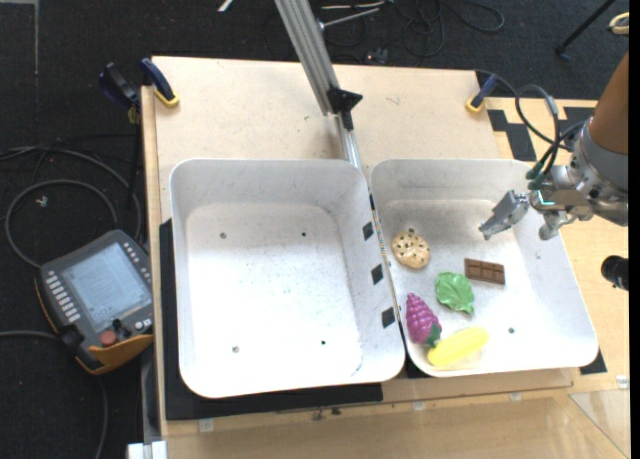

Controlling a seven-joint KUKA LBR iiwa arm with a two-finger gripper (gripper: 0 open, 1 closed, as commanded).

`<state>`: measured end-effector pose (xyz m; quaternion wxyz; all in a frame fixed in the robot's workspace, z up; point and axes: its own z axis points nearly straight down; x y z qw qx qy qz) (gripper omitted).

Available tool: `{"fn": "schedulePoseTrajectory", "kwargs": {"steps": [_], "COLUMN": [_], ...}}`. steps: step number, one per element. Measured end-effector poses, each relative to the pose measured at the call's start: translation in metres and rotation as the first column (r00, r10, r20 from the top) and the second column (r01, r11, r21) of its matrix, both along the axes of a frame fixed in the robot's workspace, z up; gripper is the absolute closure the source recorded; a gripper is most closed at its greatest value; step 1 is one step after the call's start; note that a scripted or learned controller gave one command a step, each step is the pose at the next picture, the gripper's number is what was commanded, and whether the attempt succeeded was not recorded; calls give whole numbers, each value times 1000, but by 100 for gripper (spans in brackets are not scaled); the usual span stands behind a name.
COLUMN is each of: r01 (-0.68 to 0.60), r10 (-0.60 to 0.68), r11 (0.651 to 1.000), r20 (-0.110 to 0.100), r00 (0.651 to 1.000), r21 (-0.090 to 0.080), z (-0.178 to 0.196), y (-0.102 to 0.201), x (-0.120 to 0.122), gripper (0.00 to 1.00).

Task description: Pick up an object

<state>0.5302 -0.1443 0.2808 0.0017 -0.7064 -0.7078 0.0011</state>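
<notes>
In the camera view, the right bin [560, 277] holds five small toy foods: a cookie [410, 248], a brown chocolate piece [484, 271], a green leaf [455, 293], purple grapes [420, 318] and a yellow corn [458, 346], all probably light, stiff plastic and a little slippery. The gripper [522, 215] hovers over the far right part of this bin with its fingers spread apart and nothing between them. The chocolate piece is nearest and lies apart, so its short sides seem good to pinch, while the grapes touch the corn and crowd the divider beside the left bin [190, 247].

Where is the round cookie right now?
The cookie lies in the right bin, near its left wall, above the purple grapes and left of the chocolate bar.
</notes>
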Motion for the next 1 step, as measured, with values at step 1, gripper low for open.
{"fn": "schedulePoseTrajectory", "kwargs": {"steps": [1], "r01": [2], "r10": [-2], "r11": [1000], "r20": [4], "r00": [1000], "r21": [-1], "z": [2], "y": [0], "x": [1], "gripper": [0]}}
